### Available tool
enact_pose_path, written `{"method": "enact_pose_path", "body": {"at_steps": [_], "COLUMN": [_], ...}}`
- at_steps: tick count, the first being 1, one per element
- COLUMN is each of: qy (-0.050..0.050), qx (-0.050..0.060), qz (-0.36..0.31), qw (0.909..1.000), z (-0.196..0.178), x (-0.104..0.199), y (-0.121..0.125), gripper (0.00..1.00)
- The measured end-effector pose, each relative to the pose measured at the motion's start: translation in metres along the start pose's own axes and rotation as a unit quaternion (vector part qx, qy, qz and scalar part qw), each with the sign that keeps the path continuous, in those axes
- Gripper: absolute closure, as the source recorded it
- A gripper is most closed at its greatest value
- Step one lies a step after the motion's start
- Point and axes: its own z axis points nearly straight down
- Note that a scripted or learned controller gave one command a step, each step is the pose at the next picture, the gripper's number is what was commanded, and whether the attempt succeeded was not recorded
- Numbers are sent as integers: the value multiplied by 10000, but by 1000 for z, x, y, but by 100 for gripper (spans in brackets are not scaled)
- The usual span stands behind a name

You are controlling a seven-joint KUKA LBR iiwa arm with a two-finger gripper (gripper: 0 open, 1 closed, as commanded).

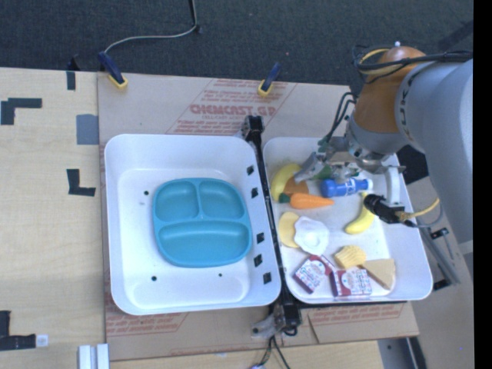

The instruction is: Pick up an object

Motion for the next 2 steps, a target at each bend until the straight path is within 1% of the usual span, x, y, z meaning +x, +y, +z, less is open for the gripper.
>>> {"method": "enact_pose_path", "body": {"at_steps": [1,2], "qy": [-10,6], "qx": [158,243], "qz": [29,32], "qw": [9999,9997], "z": [30,31], "x": [11,10], "y": [19,24], "gripper": [0,0]}}
